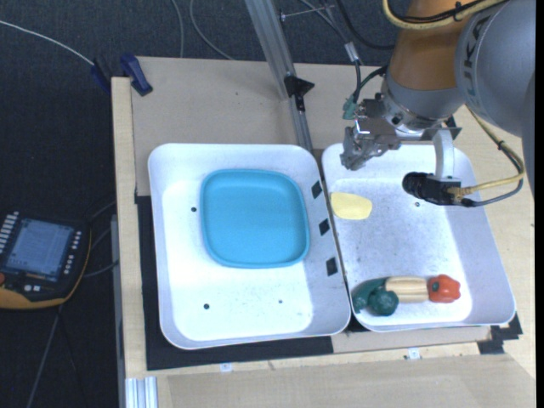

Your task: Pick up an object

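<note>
Two shallow white bins sit side by side on the pale wooden desk point(212, 100), their rounded rims nearly touching along the middle. The left bin point(170, 304) is mostly taken up by a smooth, square, turquoise plate point(254, 218) with rounded corners, leaving a strip of bare floor toward the near edge. The right bin point(484, 262) has a wide open middle, its floor lightly speckled. A flat, pale yellow piece point(351, 206) lies near its left wall, toward the far side. Along the near wall, close together in a row, lie a dark green lumpy object point(376, 299), a tan cylinder point(406, 289) and a red rounded object point(443, 288). The tool point(357, 155) hangs over the far left corner of the right bin, just beyond the yellow piece and apart from it; nothing is seen between its fingers, and how far they are spread cannot be told.
</note>
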Robot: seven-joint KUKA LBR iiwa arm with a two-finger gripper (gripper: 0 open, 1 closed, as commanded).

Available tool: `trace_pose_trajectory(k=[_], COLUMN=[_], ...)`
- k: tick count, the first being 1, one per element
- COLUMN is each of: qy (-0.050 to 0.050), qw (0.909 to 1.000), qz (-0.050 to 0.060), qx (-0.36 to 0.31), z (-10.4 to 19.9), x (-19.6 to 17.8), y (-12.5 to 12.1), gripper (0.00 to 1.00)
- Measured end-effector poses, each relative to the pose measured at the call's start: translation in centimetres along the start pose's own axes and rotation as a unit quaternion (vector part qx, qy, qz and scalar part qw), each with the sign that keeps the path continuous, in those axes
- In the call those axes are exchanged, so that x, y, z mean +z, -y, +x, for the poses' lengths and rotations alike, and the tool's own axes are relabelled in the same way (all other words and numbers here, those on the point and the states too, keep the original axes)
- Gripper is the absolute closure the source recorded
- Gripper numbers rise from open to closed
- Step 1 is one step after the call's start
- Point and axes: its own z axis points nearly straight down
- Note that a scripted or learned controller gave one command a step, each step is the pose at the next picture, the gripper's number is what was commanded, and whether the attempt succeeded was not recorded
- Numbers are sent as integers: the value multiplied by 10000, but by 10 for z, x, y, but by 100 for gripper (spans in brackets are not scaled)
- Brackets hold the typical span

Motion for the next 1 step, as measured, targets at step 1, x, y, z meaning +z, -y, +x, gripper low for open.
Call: trace_pose_trajectory(k=[1], qy=[1], qw=[10000], qz=[7], qx=[4], z=[48], x=[8], y=[-15], gripper=[100])
